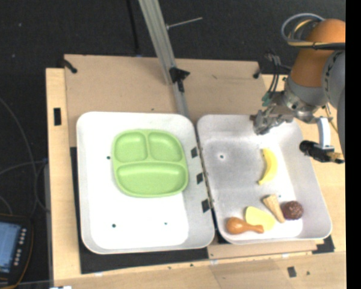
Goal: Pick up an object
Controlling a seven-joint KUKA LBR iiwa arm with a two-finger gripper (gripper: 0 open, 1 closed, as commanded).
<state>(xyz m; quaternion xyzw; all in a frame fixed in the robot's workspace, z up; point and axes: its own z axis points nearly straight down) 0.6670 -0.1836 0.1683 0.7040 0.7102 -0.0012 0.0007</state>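
Observation:
The right bin (228, 179) holds a yellow banana (268, 166) near its middle right. Along its front edge lie an orange-brown drumstick-like piece (243, 226), a yellow wedge (260, 217), a tan cone (274, 208) and a dark red-brown ball (292, 209). My gripper (263, 124) hangs over the back right corner of that bin, above and behind the banana, apart from it. Nothing shows between its fingers.
The left bin (96, 215) carries a green divided plate (150, 163) in its back half. A slanted metal pole (159, 38) rises behind the two bins. The arm's orange band (316, 53) sits at the right edge. A screen (6, 242) lies off the bench at the lower left.

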